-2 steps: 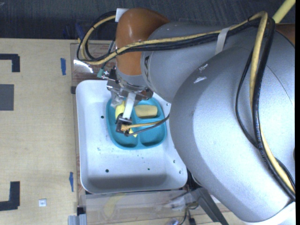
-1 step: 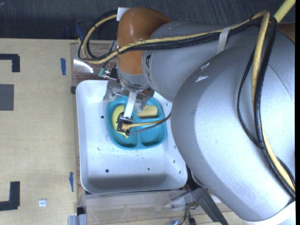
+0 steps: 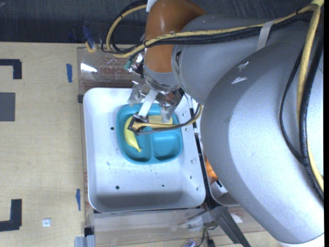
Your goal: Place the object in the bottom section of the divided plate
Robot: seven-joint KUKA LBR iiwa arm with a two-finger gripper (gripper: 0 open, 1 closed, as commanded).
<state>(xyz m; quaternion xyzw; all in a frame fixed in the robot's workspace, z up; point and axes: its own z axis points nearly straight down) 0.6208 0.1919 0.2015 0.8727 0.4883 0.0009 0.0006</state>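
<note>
Hand [image 3: 153, 116] hangs low over the far side of the plate [image 3: 167, 144], tips down inside its rim; whether it is open or closed cannot be made out from this angle, and nothing can be seen gripped in it. Just beside it, toward the view's left and a little nearer the camera, lies the banana [image 3: 132, 137], yellow and curved, resting in the plate's left compartment along the rim. Whether the hand touches the banana's upper end cannot be told. The blue plate sits in the upper middle of the left bin [image 3: 103, 169], clear of its walls. The grey arm [image 3: 257, 86] comes in from the right and covers most of the other bin. The pale wooden bench [image 3: 41, 138] carries small strips of blue tape [image 3: 69, 72].
</note>
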